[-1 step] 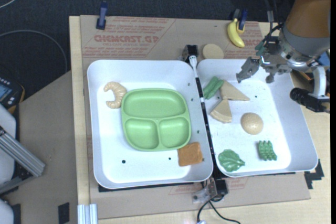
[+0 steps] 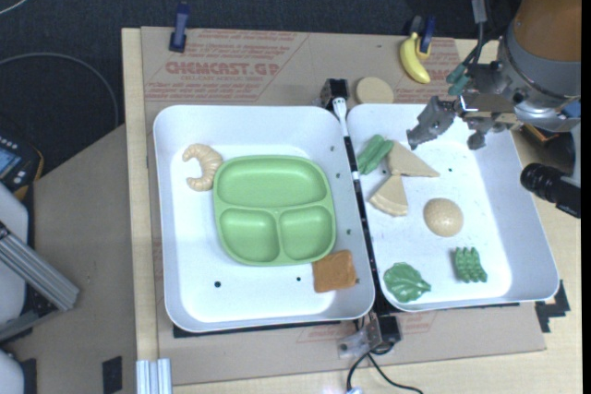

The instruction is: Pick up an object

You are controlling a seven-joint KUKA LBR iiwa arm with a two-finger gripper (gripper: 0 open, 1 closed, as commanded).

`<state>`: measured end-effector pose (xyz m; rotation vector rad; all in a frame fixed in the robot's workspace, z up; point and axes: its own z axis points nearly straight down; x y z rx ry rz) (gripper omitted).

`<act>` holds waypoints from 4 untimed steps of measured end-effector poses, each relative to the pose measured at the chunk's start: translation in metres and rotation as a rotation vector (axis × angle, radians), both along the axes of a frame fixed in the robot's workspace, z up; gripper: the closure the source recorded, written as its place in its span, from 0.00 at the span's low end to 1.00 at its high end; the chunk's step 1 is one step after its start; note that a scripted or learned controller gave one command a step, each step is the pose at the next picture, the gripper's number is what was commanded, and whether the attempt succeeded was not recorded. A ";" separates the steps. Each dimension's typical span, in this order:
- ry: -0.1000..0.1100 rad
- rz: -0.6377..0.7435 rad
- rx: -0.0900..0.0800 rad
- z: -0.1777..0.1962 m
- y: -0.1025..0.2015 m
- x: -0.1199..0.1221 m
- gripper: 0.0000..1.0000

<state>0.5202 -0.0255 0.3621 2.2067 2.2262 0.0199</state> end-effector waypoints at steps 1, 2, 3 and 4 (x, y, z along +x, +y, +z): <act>0.017 0.001 -0.001 -0.004 0.081 -0.042 0.00; 0.014 -0.007 -0.004 0.007 0.077 -0.040 1.00; 0.010 -0.002 -0.002 0.024 0.133 -0.032 1.00; 0.011 -0.002 -0.002 0.037 0.182 -0.041 1.00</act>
